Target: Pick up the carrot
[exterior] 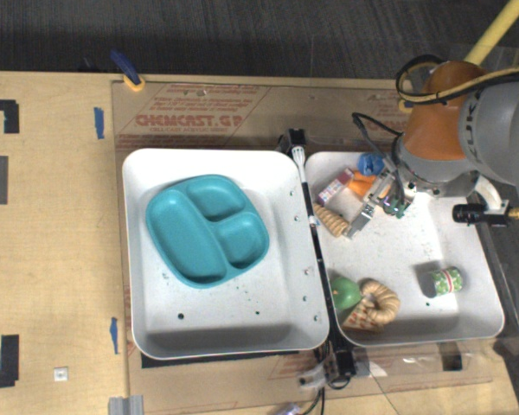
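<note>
Carrot (360, 182): orange, mostly hidden under the gripper; long axis unclear.
Gripper (363, 219): low in right bin (476, 318); grip state unclear.

I see a teal plate (209, 229) with three compartments lying in the left bin (147, 318), toward its back left. Taking that plate as my mark: to its right, in the right bin (476, 318), sit a green ball (346, 294) touching a tan braided ring (374, 304), a small can (441, 281) further right, and a braided rope piece (330, 221) just past the divider.
</note>
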Robot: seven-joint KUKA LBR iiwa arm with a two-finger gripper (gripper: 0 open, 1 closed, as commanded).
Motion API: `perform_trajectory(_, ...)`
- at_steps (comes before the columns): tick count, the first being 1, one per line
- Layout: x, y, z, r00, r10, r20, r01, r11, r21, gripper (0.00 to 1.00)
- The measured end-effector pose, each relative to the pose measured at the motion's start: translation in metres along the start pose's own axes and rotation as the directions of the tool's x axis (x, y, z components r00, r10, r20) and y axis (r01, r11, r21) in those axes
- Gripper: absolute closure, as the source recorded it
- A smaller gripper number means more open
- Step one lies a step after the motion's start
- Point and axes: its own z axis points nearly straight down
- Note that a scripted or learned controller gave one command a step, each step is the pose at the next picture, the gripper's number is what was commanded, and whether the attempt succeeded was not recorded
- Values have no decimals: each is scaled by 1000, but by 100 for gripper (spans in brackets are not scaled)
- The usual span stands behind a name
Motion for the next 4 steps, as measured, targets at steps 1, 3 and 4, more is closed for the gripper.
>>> perform_trajectory(1, -14, 20, 0, 964, 266, -31, -265, 964, 32, 0)
perform_trajectory(3, -52, -8, 1, 782, 621, -59, -620, 784, 33, 0)
perform_trajectory(4, -58, -13, -11, 785, 619, -28, -619, 785, 24, 100)
